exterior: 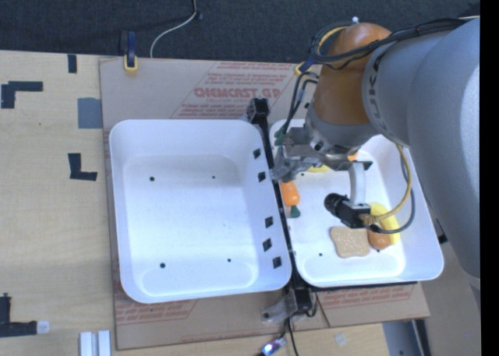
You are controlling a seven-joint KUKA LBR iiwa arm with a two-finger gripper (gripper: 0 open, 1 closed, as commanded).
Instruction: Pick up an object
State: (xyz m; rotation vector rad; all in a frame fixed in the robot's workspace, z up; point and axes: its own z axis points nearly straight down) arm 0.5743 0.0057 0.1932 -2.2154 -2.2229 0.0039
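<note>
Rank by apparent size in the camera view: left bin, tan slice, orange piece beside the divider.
1. left bin, by far the largest
2. tan slice
3. orange piece, somewhat smaller than the slice

Bread slice (350,242) in right bin (399,267)

Grey arm (437,105), seemingly glossy orange band (347,74)

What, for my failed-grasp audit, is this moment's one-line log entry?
tool: over right bin, by its left wall | nearest: orange carrot-like toy, just below it in view | hold: unconfirmed | other: toast piece
</note>
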